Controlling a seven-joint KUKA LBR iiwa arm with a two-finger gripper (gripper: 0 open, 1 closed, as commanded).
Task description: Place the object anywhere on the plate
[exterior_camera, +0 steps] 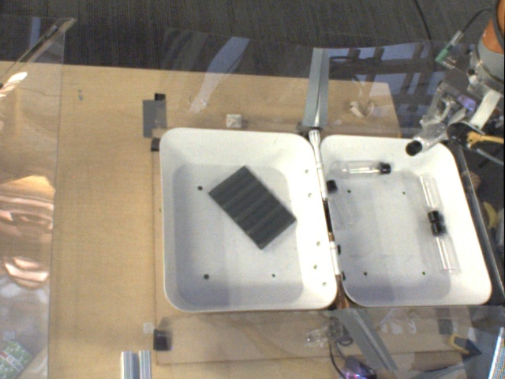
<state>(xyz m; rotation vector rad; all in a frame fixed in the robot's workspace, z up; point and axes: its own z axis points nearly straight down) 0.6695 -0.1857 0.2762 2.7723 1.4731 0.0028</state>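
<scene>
A dark grey ribbed plate [252, 207] lies flat and turned at an angle in the left white bin [181, 290]. In the right white bin [473, 290], a clear tube with a black cap [364, 166] lies near the far wall. A second clear tube with a black piece on it [435, 221] lies along the right wall. My gripper [422, 139] hangs over the far right corner of the right bin, to the right of the capped tube. Nothing shows in its grasp.
A small black bit [331, 185] sits by the right bin's left wall. A metal rail [317, 85] runs back from the seam between the bins. Black clamps [155, 115] stand on the wooden bench at the left bin's corners.
</scene>
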